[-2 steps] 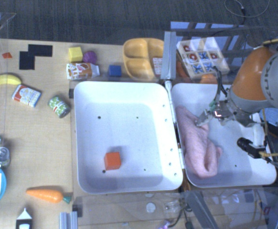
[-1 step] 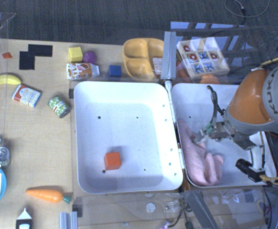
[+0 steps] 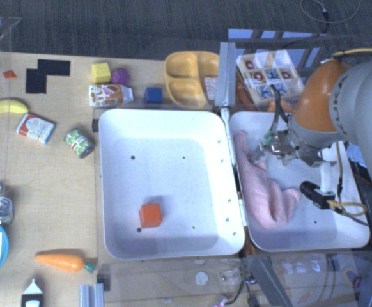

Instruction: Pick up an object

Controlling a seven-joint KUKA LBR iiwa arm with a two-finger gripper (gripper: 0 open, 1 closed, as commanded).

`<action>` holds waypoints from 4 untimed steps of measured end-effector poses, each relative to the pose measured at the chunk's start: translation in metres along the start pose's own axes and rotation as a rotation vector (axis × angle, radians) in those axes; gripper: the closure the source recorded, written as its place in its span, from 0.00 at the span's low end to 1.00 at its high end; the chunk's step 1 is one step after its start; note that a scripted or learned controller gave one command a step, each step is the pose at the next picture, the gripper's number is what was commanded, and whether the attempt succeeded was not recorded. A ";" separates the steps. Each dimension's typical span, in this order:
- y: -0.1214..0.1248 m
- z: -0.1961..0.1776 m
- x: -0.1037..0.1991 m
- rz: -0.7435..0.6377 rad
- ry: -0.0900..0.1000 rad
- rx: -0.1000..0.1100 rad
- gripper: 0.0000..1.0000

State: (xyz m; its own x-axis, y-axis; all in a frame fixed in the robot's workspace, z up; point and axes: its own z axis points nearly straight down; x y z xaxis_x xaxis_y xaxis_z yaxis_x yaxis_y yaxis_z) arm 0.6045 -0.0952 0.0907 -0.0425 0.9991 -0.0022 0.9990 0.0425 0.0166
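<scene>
Two shallow white bins side by side: left bin point(image 3: 173, 133) with a small orange-red cube point(image 3: 151, 215) near its front left, right bin point(image 3: 314, 232) with a soft pink cloth point(image 3: 263, 187) rumpled along its left wall, fleecy and folded into lumpy lobes. Low over the right bin, above the cloth's upper end, the gripper point(image 3: 277, 147), dark metal and cabled; cannot tell whether spread or pressed together, nothing visibly pinched. Behind it, bulky grey arm point(image 3: 365, 107) with orange band, covering the bin's right rear corner. Just beyond the bins, a yellow divided dish point(image 3: 189, 78), smooth plastic, and a printed tile board point(image 3: 269, 75). On the wooden bench point(image 3: 52, 203) to the left: banana point(image 3: 4, 109), small carton point(image 3: 35, 128), green can point(image 3: 78, 142), yellow block point(image 3: 100, 73), purple ball point(image 3: 120, 77), blue cube point(image 3: 153, 94), tapered carrot point(image 3: 61, 261).
</scene>
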 end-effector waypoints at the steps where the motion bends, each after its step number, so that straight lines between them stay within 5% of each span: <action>1: -0.052 -0.002 -0.007 -0.194 -0.001 -0.002 0.00; 2: 0.032 0.001 -0.011 -0.114 0.000 0.002 0.00; 3: -0.021 -0.001 0.001 -0.277 -0.001 -0.002 0.00; 4: -0.090 -0.002 -0.029 -0.285 -0.003 -0.001 0.00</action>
State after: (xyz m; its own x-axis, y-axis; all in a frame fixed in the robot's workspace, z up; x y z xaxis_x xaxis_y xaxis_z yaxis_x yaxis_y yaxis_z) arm 0.5162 -0.1276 0.0915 -0.3213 0.9469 -0.0097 0.9468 0.3214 0.0164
